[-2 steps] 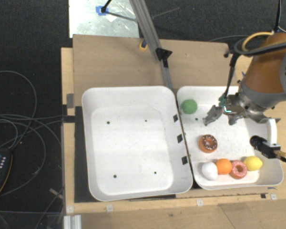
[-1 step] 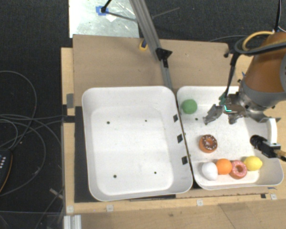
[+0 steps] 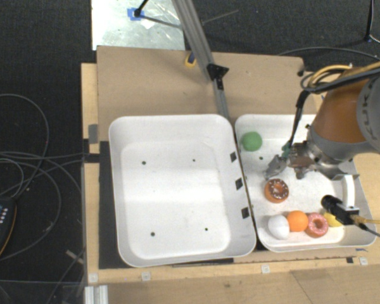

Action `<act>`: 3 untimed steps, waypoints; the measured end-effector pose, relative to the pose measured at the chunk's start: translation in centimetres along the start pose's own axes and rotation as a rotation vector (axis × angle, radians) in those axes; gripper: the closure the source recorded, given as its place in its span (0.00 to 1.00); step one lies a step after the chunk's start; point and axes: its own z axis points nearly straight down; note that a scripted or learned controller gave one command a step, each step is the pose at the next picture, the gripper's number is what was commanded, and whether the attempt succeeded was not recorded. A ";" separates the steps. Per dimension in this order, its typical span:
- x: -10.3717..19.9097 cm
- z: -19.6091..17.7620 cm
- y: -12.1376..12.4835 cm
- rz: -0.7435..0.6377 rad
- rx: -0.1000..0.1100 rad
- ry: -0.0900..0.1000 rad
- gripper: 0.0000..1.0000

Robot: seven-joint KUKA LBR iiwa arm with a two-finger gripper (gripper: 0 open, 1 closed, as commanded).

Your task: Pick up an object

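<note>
The right bin [image 3: 269,124] holds several small objects. A green ball [image 3: 251,140] lies at its back left, and a chocolate-glazed donut [image 3: 277,190] sits near the middle. Along the front wall lie a white egg [image 3: 278,226], an orange ball [image 3: 297,221], a pink donut [image 3: 316,225] and a yellow piece [image 3: 334,219]. My gripper [image 3: 287,167] hangs over the bin just behind the chocolate donut. Its fingers are spread open, with nothing between them.
The left bin [image 3: 171,195] stands beside the right one, their rims touching. A slanted metal pole [image 3: 196,33] crosses the bench behind the bins. Yellow and black cables [image 3: 323,76] trail from the arm at the right.
</note>
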 end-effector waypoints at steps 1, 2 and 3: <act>0.0 5.3 0.0 0.000 -0.001 0.000 0.00; 0.0 3.9 0.1 0.000 -0.006 0.000 1.00; 0.6 -2.3 0.5 -0.005 -0.012 -0.001 1.00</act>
